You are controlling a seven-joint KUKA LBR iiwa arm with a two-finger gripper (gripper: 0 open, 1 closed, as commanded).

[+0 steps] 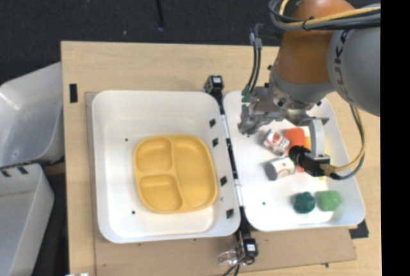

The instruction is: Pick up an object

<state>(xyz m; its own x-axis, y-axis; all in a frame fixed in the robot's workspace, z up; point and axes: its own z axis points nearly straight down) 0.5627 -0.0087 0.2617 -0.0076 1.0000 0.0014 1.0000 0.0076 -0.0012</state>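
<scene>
With the end effector low in the right bin, grip state impossible to tell, it should centre over the red-and-white can just beside it before closing.

1. Two bins side by side on the bench; left bin, right bin; their inner rims touch.
2. Divided tray lies in the left bin, near its middle.
3. Arm hangs over the right bin's far end; gripper sits at that bin's far-left part.
4. Small can lies just right of the gripper; cylinder nearer, beside it.
5. Two round pieces side by side at the near-right corner.
</scene>
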